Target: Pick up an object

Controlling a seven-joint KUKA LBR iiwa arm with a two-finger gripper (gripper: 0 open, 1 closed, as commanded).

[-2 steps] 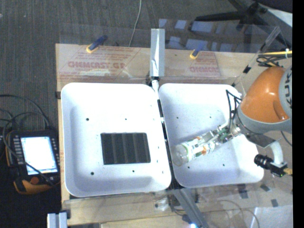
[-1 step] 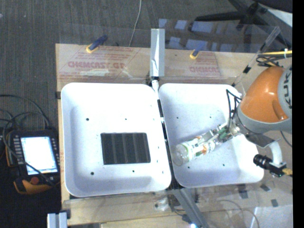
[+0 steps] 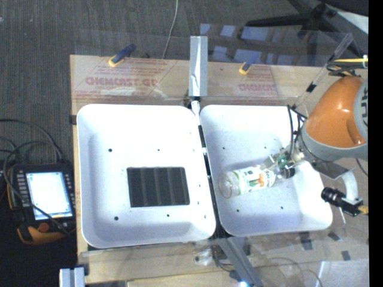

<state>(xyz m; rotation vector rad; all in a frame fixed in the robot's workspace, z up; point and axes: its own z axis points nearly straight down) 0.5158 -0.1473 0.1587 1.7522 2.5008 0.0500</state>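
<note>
A clear plastic bottle with a green and orange label lies on its side in the right bin, its cap end pointing left toward the divider. My gripper hangs low over the bottle's right end, reaching in from the right under the arm's orange band. It looks to be at or touching that end of the bottle. A dark grey ridged rectangular block lies flat in the middle of the left bin.
The two white bins sit side by side on a wooden board, split by a narrow dark seam. A handheld control pendant with cables lies on the floor at the left. Chair legs stand beyond the bench at the top right.
</note>
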